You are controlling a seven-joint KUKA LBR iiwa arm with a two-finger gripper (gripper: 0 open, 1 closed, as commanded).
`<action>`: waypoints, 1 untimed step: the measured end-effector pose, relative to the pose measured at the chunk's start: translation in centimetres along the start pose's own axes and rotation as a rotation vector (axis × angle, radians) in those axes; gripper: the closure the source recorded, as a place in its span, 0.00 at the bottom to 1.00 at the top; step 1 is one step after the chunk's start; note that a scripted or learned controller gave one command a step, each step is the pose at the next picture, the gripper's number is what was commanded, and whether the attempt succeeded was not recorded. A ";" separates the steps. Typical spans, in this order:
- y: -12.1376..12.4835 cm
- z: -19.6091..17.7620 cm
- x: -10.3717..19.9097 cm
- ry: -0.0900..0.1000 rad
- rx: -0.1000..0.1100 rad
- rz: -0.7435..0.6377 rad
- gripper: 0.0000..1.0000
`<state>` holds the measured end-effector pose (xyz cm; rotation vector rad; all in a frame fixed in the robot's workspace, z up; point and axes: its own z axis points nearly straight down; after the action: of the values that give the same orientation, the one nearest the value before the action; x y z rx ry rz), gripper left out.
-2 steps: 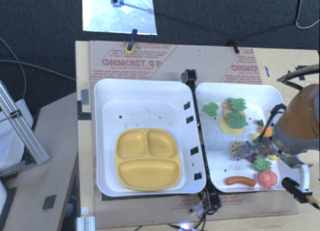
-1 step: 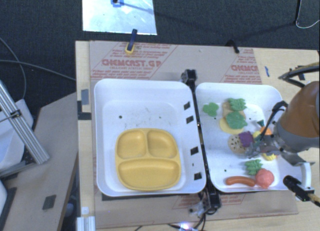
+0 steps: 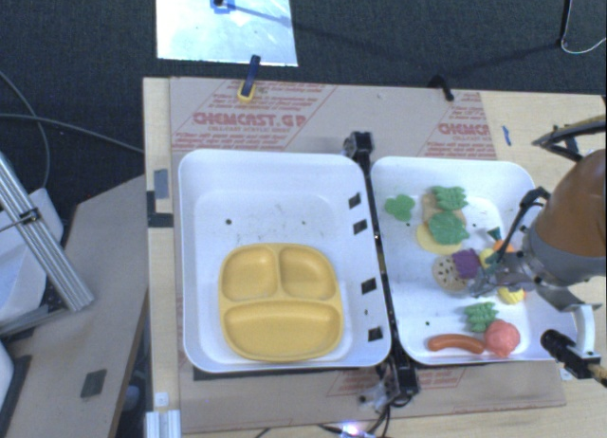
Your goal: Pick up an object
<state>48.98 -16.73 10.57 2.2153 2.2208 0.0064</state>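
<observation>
The claw (image 3: 491,280) hangs low over the right bin (image 3: 408,327), at the middle right of the frame, at the end of a grey arm with an orange band (image 3: 579,209) that reaches in from the right edge. Its tip is dark and blurred against the toys below it, so I cannot tell how it is set or whether it has hold of anything.

The nearest things crowd right around the tip. A small purple toy (image 3: 466,262) lies just to the upper left of it, seemingly touching or nearly so. A round speckled disc (image 3: 449,275) sits just to the left, and a bit of yellow (image 3: 512,295) shows just to the lower right.

Farther out, a green leafy piece (image 3: 481,314) lies below the claw. A red ball (image 3: 503,337) and an orange sausage (image 3: 455,342) sit along the bin's lower edge; the sausage's long axis runs left to right. Above the claw, toward the upper middle of the bin, are more green leafy pieces (image 3: 446,228) over a yellow disc, well apart from the tip.

Judging by this, the purple toy is the likeliest target, calling for only a slight shift up and left.

The left bin (image 3: 199,237) holds a yellow divided plate (image 3: 281,300). Both bins rest on the table (image 3: 398,114).
</observation>
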 end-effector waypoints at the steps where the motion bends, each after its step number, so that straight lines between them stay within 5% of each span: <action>1: 0.1 -1.0 0.0 0.000 -0.002 -0.001 1.00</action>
<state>49.08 -16.73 11.62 2.2130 2.2206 0.0090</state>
